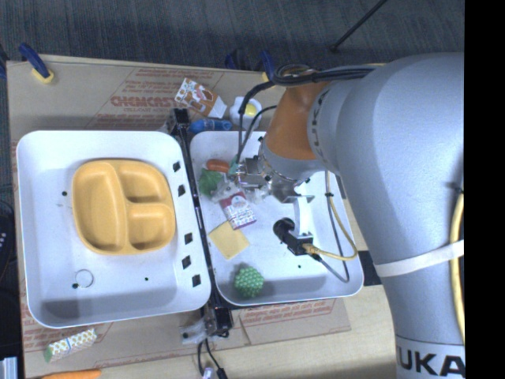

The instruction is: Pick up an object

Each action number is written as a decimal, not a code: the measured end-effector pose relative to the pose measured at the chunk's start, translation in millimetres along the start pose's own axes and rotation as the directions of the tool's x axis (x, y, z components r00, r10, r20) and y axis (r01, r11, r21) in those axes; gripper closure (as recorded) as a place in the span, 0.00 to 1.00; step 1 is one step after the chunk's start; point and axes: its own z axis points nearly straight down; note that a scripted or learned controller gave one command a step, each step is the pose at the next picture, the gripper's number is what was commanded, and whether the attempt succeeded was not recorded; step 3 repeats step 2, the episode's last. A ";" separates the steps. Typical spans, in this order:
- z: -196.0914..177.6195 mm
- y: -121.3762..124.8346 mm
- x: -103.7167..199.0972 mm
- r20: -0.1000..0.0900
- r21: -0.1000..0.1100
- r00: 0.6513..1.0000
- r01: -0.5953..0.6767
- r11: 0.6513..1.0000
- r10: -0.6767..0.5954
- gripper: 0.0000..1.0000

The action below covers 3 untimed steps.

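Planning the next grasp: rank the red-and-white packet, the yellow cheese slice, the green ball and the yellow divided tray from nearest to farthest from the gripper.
Measured from the gripper in the camera view:
1. Red-and-white packet, just below it in the right bin.
2. Yellow cheese slice, lower in that bin.
3. Green ball, near the right bin's bottom edge.
4. Yellow divided tray, over in the left bin.

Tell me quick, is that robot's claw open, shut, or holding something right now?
Gripper: cannot be told; it sits low in the right bin, near the green toy and the small red packet.
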 end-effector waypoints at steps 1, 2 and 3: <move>-9.7 -0.1 0.0 0.000 0.003 1.000 0.004 1.000 -0.004 1.00; -100.5 -11.2 1.8 0.002 -0.003 0.990 0.144 0.990 -0.143 1.00; -100.5 -11.2 1.8 0.002 -0.003 0.990 0.144 0.990 -0.143 1.00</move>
